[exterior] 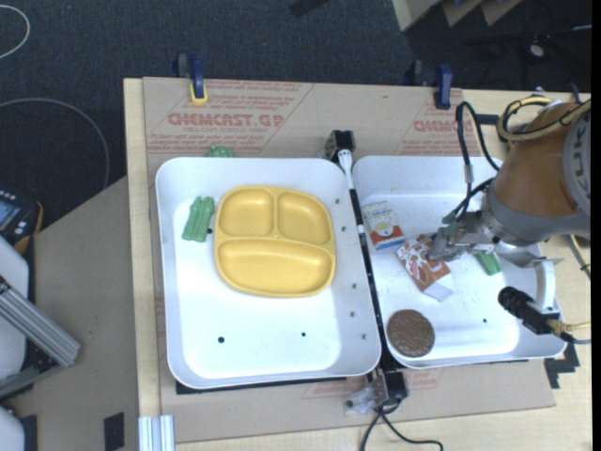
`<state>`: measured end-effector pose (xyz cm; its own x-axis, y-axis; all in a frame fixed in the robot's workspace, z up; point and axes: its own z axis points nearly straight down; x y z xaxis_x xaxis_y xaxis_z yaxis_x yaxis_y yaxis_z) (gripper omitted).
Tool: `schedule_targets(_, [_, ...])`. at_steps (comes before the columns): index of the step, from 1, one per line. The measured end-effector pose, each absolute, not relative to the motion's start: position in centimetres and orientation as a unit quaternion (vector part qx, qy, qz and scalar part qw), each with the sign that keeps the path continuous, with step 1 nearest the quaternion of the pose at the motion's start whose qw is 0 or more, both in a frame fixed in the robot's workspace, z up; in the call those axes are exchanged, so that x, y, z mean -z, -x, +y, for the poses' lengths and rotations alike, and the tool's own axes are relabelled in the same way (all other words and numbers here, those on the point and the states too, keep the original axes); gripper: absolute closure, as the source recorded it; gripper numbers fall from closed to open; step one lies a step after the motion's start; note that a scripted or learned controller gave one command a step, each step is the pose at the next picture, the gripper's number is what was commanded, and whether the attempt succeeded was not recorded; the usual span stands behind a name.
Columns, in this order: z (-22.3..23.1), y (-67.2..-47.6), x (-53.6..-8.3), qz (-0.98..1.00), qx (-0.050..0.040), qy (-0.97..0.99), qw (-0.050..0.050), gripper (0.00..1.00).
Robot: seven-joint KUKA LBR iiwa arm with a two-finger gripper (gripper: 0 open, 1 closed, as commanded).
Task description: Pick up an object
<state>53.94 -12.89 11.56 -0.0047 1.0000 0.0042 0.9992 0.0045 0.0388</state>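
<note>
The red-and-white snack wrapper (423,263) lies mid-right bin (470,172), and our gripper (444,244) sits right at its far edge (whether it is open or closed, we cannot tell). We should descend squarely on the wrapper, avoiding the small carton (380,224) to its left and the brown disc (410,332) nearer us.

You have 2 bins side by side: in the left bin (188,327), a divided plate (275,241) lies toward the back, with a small bundle (198,219) just left of it. In the right bin (470,346), a carton (380,224) sits behind a wrapper (423,266); a disc (411,333) lies at the front.
</note>
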Motion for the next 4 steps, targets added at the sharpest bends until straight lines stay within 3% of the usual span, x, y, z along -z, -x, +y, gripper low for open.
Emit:
schedule_targets(1, [-13.5, -47.8, -22.4, 0.706, -0.0016, -0.708, 0.003, 1.0])
schedule_targets(2, [-6.7, -48.1, -28.7, 0.71, -0.0031, -0.704, 0.003, 1.0])
schedule_targets(3, [-4.6, -50.6, -35.2, 0.709, -0.003, -0.706, 0.004, 1.0])
schedule_targets(4, [-4.7, -50.5, -35.9, 0.708, -0.0009, -0.707, 0.002, 1.0])
